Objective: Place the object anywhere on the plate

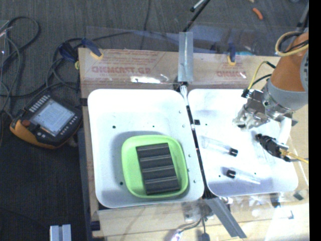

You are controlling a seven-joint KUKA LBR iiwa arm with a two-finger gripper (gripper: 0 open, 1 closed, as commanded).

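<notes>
The end effector [249, 118] hangs over the far part of the right bin [215, 102], and how far it is open cannot be told; nothing shows between its tips. A dark ridged block [158, 168] already lies on the green plate [129, 154] in the near part of the left bin [108, 134]. Two clear syringe-like tubes with black caps [220, 147] [241, 175] lie on the right bin's floor, nearer than the end effector.

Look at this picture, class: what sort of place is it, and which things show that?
Probably a robotics lab: a grey and orange robot arm reaches over two white bins, a handheld control pendant lies beside the bench, and loose cables trail across the carpet.
</notes>
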